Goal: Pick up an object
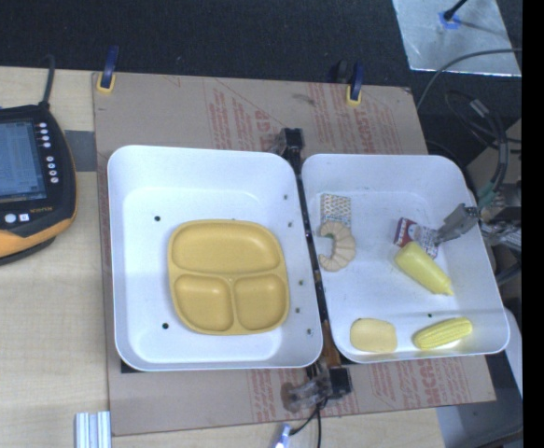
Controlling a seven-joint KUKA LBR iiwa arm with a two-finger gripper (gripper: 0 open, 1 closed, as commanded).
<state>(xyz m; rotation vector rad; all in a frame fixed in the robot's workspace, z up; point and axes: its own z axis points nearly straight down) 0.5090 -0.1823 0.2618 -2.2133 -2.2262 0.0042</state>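
Resting on cardboard-covered bench (pixel 253 110) | two white bins (pixel 206 171) | fingers' (pixel 437 235) state unclear

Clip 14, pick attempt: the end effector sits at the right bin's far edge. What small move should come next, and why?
Probably a short shift toward the bench's front edge, then a descent onto the yellow cone-shaped piece. The end effector sits low in the right bin, between that piece and a small red-and-white item, with nothing seen between its fingers. The cone lies apart from the corn cob, so it looks the easiest target.

Two shallow white plastic bins (pixel 132 180), one yellow three-compartment tray (pixel 227 276), and five small toy items (all right bin) (pixel 425 268).
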